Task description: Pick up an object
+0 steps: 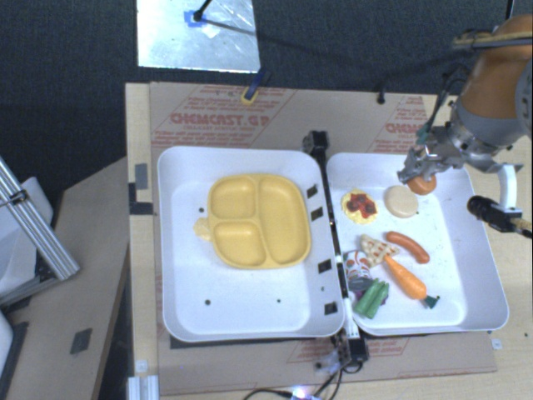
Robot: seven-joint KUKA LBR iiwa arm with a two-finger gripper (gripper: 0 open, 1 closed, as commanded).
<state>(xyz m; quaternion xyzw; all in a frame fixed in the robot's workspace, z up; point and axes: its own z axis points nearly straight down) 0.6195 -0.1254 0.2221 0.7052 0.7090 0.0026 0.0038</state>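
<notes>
While the gripper (420, 173) hangs over the right bin's (487, 248) far corner, an orange piece (424, 185) sits right at its fingertips; whether it is clamped or merely underneath, I cannot tell. Toy food clusters mid-bin, probably scattered for easy picking: a pale bun (401, 201) just beside the orange piece, a pizza disc (360, 206), a sausage (407, 246) and a carrot (405, 278) (nearly touching). Bare floor runs along the right wall, leaving room to lift straight up. A yellow tray (252, 221) sits in the left bin (179, 248).
</notes>
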